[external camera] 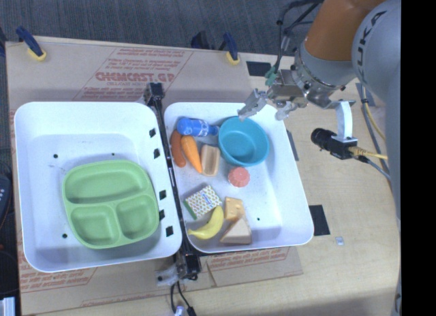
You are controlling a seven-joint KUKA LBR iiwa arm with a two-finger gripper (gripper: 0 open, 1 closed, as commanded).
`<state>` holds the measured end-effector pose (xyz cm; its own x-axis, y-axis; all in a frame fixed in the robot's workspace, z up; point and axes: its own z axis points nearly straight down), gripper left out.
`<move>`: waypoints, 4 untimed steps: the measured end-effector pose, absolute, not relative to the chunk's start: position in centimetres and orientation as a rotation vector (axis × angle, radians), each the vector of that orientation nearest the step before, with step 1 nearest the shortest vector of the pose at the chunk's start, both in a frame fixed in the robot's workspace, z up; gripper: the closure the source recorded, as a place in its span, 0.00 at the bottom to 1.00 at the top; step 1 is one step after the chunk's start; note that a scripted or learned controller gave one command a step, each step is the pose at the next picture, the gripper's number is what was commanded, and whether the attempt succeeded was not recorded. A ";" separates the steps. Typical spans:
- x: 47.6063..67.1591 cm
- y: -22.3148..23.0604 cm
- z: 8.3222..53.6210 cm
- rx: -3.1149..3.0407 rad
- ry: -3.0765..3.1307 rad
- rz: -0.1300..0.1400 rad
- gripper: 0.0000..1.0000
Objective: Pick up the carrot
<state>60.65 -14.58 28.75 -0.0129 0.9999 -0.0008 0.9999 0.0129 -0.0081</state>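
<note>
The orange carrot (192, 154) lies tapered end toward the front, in the back left part of the right bin (289, 178). A red-orange sausage (177, 148) lies just to its left and a tan block (210, 160) touches it on the right. My gripper (266, 109) hangs over the bin's back rim, just behind the blue bowl (243, 141) and well to the right of the carrot. Its two fingers (248, 107) are spread apart, open, with nothing between them.
A blue can (194, 127) sits behind the carrot. A pink disc (238, 177), checkered packet (203, 201), banana (210, 225) and cheese wedge (236, 220) lie toward the front. The left bin (27, 171) holds a green divided plate (112, 202).
</note>
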 end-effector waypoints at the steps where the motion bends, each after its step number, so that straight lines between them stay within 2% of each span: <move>1: 61.0 -9.1 13.4 -2.175 -2.238 0.026 0.00; 2: 58.0 -9.7 9.0 -2.211 -2.221 0.016 0.00; 3: 58.3 -9.8 10.4 -2.203 -2.233 0.018 1.00; 4: 63.2 -1.9 19.3 -2.429 -1.986 0.009 1.00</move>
<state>63.20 -1.95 19.32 0.1988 0.9800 -0.0020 0.9800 -0.1988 -0.0064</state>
